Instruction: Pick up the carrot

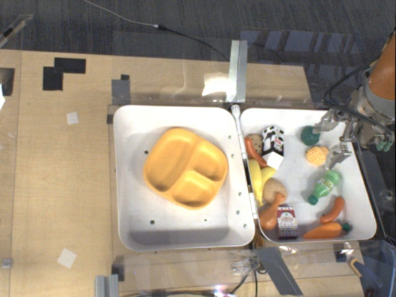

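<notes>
The carrot [323,231], orange with a green stub at its right end, lies flat along the front wall of the right bin [365,193], near its front right corner. My gripper [333,141] hangs over the back right part of that bin, well behind the carrot. Its fingers stand open, one finger [323,125] toward the back and the other toward the front. Nothing is held between them. A yellow knobbly piece like corn [316,155] sits just left of the front finger.
Near the carrot lie an orange sausage-shaped piece [333,209] and a green bottle [324,187]. A red can [286,220], a potato [274,190], a banana [256,181], a hot dog [253,150] and a black-and-white toy [272,140] crowd the bin's left side. A yellow divided plate [185,167] sits in the left bin.
</notes>
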